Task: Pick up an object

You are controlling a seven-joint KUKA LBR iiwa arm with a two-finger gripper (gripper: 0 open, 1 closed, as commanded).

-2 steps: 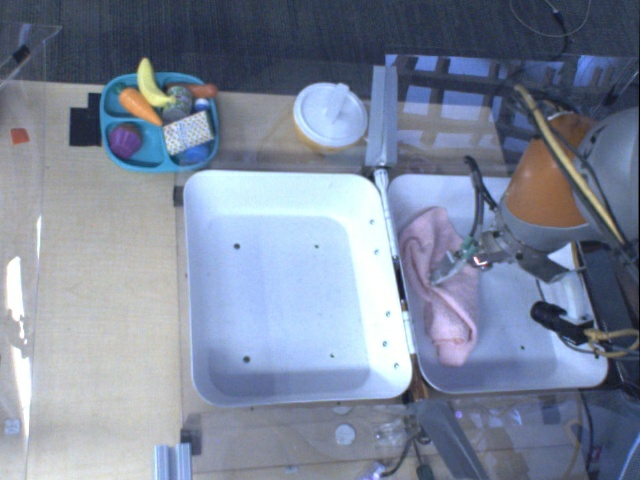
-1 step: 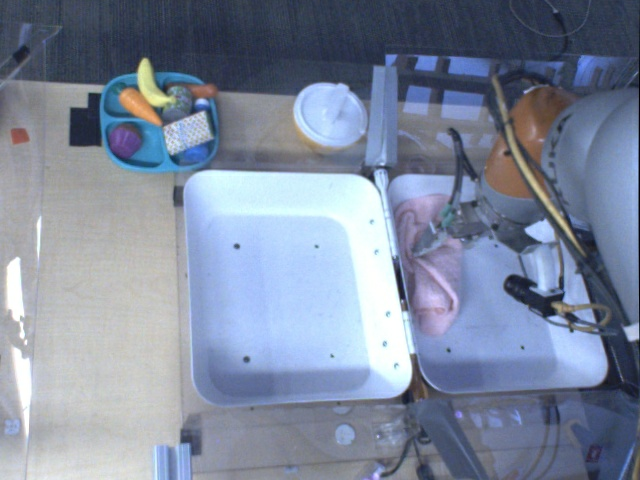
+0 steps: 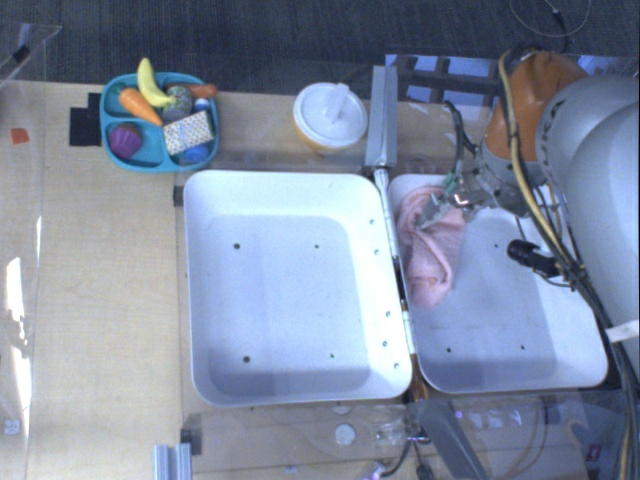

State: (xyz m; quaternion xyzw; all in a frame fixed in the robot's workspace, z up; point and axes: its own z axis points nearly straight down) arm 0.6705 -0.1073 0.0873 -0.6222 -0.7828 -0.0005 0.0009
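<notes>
A crumpled pink cloth (image 3: pixel 428 253) lies against the left wall of the right bin (image 3: pixel 510 358), near its back corner. My gripper (image 3: pixel 443 206) reaches in from the right and sits low over the cloth's upper end, touching or nearly touching the fabric. The grey arm with its orange band (image 3: pixel 530 88) and cables covers the right bin's back right part.
The left bin (image 3: pixel 290 288) stands beside the right one, with a metal divider (image 3: pixel 395 268) between them. On the bench behind are a blue tray of toy food (image 3: pixel 160 120) and a white lidded cup (image 3: pixel 330 116). Black cables (image 3: pixel 545 258) hang over the right bin.
</notes>
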